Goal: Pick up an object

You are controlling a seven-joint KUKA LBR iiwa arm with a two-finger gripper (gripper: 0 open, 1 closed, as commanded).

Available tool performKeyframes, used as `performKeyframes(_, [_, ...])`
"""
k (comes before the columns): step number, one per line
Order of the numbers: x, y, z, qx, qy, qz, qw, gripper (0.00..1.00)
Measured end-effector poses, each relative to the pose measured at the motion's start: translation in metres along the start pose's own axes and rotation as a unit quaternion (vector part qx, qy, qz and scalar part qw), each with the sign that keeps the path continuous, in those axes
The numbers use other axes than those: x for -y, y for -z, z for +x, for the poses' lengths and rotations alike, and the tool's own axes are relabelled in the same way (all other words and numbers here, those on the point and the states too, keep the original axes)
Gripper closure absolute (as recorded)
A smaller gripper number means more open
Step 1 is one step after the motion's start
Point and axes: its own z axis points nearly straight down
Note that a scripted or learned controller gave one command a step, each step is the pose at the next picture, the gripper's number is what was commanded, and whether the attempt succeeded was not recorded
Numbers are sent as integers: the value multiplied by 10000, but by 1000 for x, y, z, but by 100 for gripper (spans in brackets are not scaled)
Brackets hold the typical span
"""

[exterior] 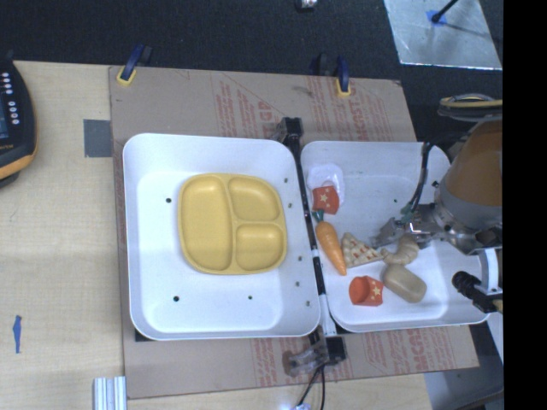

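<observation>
Grey and orange, the arm (474,178) comes in from your right and is cut off at the frame edge, so you see little more than its wrist. Its bulk covers the right bin's (376,162) far right side, and whatever lies under it is hidden from you. The gripper (400,233) sits low in that bin, a dark tangle of metal and cable, and you cannot tell whether it is spread or closed, or whether it has hold of anything.

Just below it you see a tan rounded piece (403,283) lying on the bin floor, with a smaller tan knob (405,252) above it, right at the gripper's tip; whether the two touch the gripper is unclear. Beside the tan piece, to its left, lies a red block (366,290) with a yellow mark. Further left come a flat cracker-like wedge (359,250), an orange carrot (331,247) by the bin's left wall, and a red cube (326,198) near a clear wrapper, all apart from the gripper.

Your left bin (154,301) bears a yellow divided plate (232,223).
</observation>
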Motion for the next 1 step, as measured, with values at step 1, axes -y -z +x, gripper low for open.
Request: performKeyframes(1, [-45,6,64,8,7,-20,10000,0])
